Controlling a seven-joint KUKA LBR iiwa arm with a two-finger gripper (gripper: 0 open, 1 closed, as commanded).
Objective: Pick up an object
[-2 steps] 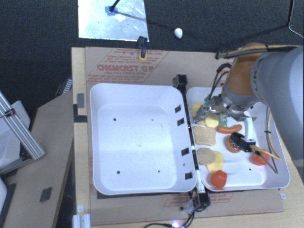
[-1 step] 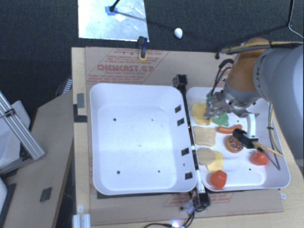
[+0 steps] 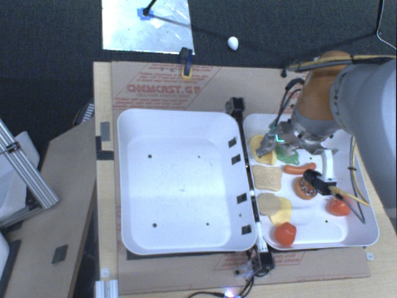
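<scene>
My gripper (image 3: 271,143) hangs low in the right bin (image 3: 356,228), over a yellow piece (image 3: 259,146) I partly hide; its state is unreadable. Toast slice (image 3: 267,177), orange sausage (image 3: 299,167) and red tomato (image 3: 285,233) lie nearby.

Bench (image 3: 167,82) is a tan board with red "CHEMCAST" print, running from frame centre to lower right, on dark carpet. Two shallow white bins sit directly on it, side by side and touching at the black clips: left bin (image 3: 133,166) at frame centre, right bin (image 3: 360,231) at lower right. A blue-and-yellow clamp (image 3: 185,64) grips the bench's top edge, upper centre of frame.
</scene>
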